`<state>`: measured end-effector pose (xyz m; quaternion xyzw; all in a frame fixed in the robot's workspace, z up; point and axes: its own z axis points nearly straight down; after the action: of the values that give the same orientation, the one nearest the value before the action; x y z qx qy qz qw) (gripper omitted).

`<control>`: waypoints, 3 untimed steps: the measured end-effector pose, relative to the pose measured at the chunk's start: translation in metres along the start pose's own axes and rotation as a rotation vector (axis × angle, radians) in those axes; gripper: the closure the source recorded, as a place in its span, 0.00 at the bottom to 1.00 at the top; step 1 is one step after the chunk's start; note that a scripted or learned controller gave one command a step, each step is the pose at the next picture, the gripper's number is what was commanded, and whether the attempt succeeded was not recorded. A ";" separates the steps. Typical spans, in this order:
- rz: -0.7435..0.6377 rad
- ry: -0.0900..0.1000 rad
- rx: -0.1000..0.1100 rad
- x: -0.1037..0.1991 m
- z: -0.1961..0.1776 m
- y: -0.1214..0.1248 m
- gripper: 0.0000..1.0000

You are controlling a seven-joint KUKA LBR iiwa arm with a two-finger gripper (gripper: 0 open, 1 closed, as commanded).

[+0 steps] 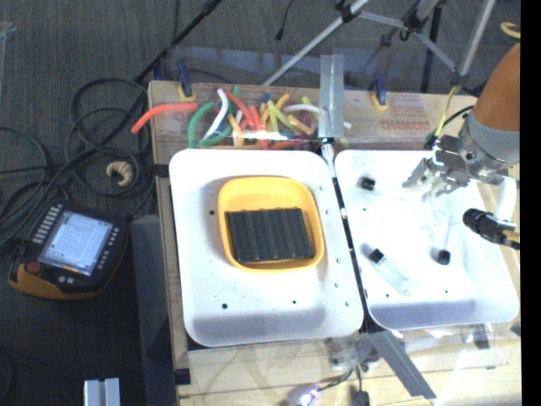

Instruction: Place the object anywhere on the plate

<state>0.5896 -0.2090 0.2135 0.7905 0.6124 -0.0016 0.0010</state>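
The things to be moved lie in the right bin [473, 307]. A small black piece with a clear body [382, 263] lies flat near that bin's left wall, slanting toward the near edge. A small black block [366, 182] sits toward the bin's far left corner. A third small dark piece [441, 256] is farther right, near the bin's middle. All three are well apart from one another.

The yellow plate [232, 194] rests in the middle of the left bin [254, 320], and a dark ribbed slab [269, 235] lies on it. None of the small pieces is on the plate.

The arm [499, 112] reaches in from the tabletop's right edge over the far right part of the right bin, with its orange band above the grey wrist. The metal head of the jaws is over the bin's far side, well apart from the plate. Pale, see-through parts run from it toward the third dark piece. Whether the jaws are wide or narrow, or grip anything, cannot be told.

A tangle of coloured tubes [245, 117] lies along the tabletop's far edge behind the left bin. A teach pendant [63, 248] lies on the floor beyond the left edge.
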 end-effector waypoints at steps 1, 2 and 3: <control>-0.025 0.004 0.004 0.034 0.039 -0.083 1.00; -0.089 0.004 0.004 0.047 0.064 -0.122 1.00; -0.354 0.003 -0.002 0.087 0.030 -0.131 1.00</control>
<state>0.4848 -0.0917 0.1834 0.6705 0.7419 0.0000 0.0003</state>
